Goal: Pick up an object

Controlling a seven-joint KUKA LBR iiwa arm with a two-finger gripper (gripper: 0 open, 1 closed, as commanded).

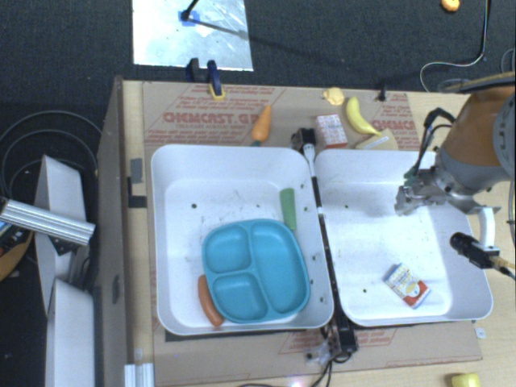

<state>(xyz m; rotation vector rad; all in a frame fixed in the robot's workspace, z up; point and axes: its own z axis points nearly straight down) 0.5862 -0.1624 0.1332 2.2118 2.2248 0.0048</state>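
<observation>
My gripper (405, 198) hangs over the back right part of the right bin (363, 185), with the grey arm and its orange band reaching in from the right. A small white, blue and orange carton (405, 285) lies flat on that bin's floor near the front, well apart from the gripper. In the left bin (185, 176) a blue divided plate (255, 269) fills the front. A green stick (288, 209) lies by the plate's back right corner, and an orange sausage-shaped piece (209, 301) lies at its front left.
Behind the bins on the cardboard lie a carrot (261, 123), a small pink box (331, 130), a banana (360, 118) and a yellow lump (333, 96). A black divider rail (318, 208) runs between the bins. A yellow thing (463, 380) sits at the front right.
</observation>
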